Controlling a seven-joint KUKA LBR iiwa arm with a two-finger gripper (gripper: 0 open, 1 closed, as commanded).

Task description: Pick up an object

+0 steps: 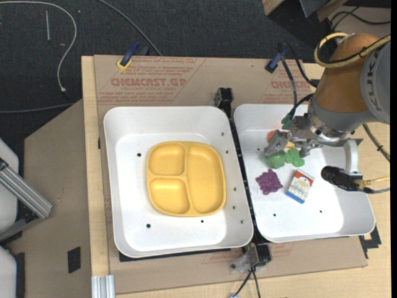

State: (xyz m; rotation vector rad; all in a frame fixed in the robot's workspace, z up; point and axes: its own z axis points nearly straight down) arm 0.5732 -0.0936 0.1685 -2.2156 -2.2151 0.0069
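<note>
My gripper (290, 146) hangs low over the far left part of the right bin (347, 219). It is open, with its fingers spread just above a green toy (285, 160) that lies on the bin floor. Nothing sits between the fingers. A small orange piece (272, 135) shows right beside the left finger (275, 145). A purple bunch of grapes (268, 182) lies nearer the front, and a small white, blue and red carton (300, 185) rests to its right.
The left bin (124, 166) holds a yellow divided plate (186, 179). A black ridge separates the two bins. The grey and orange arm (347, 79) comes in over the right bin's far right corner. Bare floor shows at the front of the right bin.
</note>
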